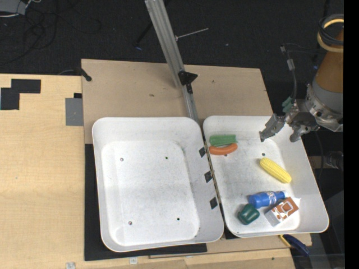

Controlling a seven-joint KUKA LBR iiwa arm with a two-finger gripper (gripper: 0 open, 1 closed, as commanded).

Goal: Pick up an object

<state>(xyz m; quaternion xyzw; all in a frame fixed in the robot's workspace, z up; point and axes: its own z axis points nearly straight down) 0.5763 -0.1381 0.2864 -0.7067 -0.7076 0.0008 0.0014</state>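
The gripper (283, 130) hangs spread and empty over the right bin's (315, 200) upper edge, seemingly still on approach; the toy corn cob (275, 170) lies nearest, just below, so the next move calls for lowering onto it

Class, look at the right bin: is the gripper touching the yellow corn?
Apart. The camera view shows the gripper up near the bin's top right edge, with bare white bin floor between it and the yellow corn lying lower down.
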